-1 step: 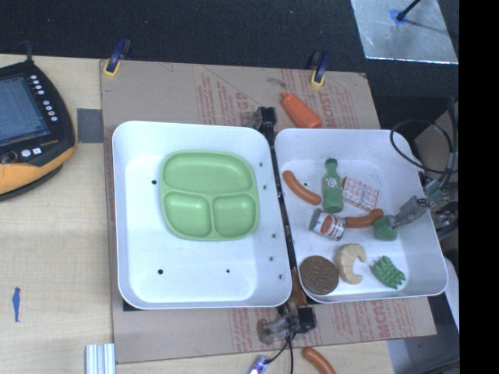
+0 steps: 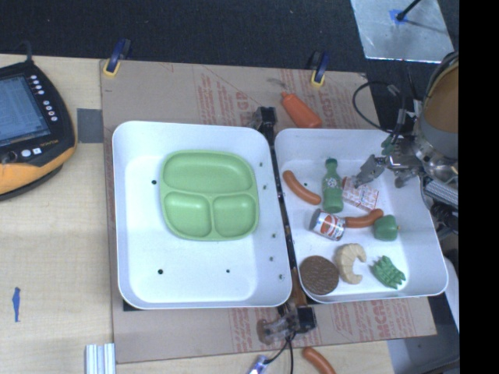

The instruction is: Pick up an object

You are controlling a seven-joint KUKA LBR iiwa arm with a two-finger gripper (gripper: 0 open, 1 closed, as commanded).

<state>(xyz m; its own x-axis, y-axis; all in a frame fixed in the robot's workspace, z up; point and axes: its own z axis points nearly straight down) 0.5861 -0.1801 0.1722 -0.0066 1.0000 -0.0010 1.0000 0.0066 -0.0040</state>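
Note:
The right bin holds several small items: a green bottle, a sausage, a red and white can, a second sausage, a green pepper, a pale croissant, a brown cookie, a green leafy toy and a red-printed white packet. My gripper reaches in from the right, low over the bin's upper right part. It is just above the packet and right of the bottle. It is open, with nothing between its fingers.
The left bin holds a green divided plate. An orange carrot lies on the cardboard behind the right bin. Another sausage lies in front of the bins. A teach pendant rests at far left.

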